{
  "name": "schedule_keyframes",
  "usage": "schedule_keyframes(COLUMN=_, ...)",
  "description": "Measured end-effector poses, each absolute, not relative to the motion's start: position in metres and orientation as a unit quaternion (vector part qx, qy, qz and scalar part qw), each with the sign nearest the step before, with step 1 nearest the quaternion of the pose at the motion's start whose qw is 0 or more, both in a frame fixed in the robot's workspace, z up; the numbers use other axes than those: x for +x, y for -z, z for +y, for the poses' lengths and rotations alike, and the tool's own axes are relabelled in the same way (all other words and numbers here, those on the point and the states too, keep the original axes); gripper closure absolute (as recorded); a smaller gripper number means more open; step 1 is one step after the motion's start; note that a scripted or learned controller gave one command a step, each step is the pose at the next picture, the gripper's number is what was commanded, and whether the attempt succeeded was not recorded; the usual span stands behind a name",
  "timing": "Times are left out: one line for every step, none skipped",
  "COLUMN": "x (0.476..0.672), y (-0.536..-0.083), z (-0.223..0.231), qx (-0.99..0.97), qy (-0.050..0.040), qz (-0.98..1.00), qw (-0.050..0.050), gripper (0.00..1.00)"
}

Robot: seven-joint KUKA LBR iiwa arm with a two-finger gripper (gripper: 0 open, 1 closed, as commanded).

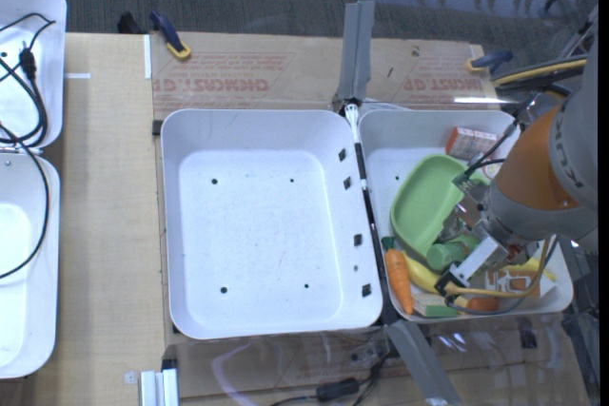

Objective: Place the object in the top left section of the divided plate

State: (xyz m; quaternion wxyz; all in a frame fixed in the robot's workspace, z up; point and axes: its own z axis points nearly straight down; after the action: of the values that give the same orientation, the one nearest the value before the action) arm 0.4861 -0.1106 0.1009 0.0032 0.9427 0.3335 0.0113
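**Where the gripper sits low in the right bin, against the green plate**

Where the grey arm (571, 157) reaches in from the right, its orange band (533, 171) lies over the right bin (381, 168). The gripper (464, 260) below it is down among the bin's contents. Whether it is open or closed cannot be told from this angle, and nothing can be seen held in it.

The one divided plate (426, 197), pale green, lies just up and left of the gripper, touching or nearly touching it. It is tilted, with its upper rim toward the bin's back wall. Its sections are not clear enough to tell apart. A small dark green piece (442, 255) lies at the plate's lower edge, right beside the gripper.

Further out in the same bin there is one yellow banana (419, 269) just left of the gripper. One orange carrot (398, 280) lies beside the banana, along the bin's left wall. There are two printed packets: a reddish one (468, 143) in the back corner, and a white and orange one (514, 280) near the front right.

There are two white bins in all. The left bin (257, 223) stands side by side with the right one, and their rims meet at the middle. Both rest on a brown cardboard sheet (247, 76). Two blue clamps hold that sheet's far edge, one at the left (169, 33) and one at the right (490, 62).
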Motion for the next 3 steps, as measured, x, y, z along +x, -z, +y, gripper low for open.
schedule_keyframes(x=0.476, y=-0.188, z=-0.05, qx=0.938, qy=0.0049, qz=0.347, qw=-0.001, gripper=0.0)
schedule_keyframes(x=0.477, y=-0.189, z=0.079, qx=0.892, qy=0.0033, qz=0.452, qw=0.0, gripper=0.0)
schedule_keyframes(x=0.476, y=-0.112, z=0.12, qx=0.949, qy=0.0046, qz=0.315, qw=0.0, gripper=0.0)
